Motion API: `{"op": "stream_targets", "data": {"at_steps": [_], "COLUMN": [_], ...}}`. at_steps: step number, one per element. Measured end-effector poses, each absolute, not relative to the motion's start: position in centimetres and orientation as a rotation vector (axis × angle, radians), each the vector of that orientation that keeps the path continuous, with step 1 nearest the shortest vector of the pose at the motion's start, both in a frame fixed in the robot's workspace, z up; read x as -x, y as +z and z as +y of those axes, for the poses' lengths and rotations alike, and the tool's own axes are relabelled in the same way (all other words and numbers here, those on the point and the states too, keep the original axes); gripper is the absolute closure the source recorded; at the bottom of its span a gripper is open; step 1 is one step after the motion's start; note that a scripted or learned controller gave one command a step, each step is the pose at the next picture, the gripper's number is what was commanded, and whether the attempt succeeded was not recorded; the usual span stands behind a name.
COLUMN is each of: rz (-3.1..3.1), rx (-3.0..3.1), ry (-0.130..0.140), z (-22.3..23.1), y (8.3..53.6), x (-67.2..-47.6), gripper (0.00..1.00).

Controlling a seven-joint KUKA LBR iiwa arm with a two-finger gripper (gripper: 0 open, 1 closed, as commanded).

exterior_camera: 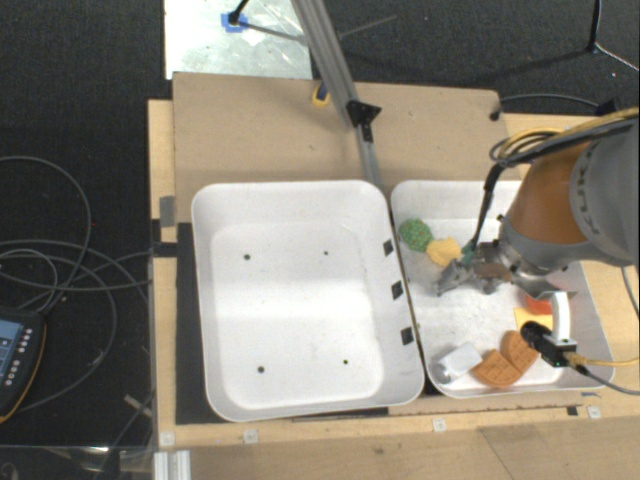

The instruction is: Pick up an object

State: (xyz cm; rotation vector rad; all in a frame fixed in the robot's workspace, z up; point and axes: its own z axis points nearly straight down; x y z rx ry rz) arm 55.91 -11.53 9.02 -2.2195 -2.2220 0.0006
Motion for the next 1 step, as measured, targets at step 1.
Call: {"op": "stream_targets", "data": {"at_steps": [1], "rz": [-2.223], "rx": [2.222], "ry": [-0.004], "z": [-11.57], "y": [10.17], "x": [-56.01], "gripper": [1.0]}}
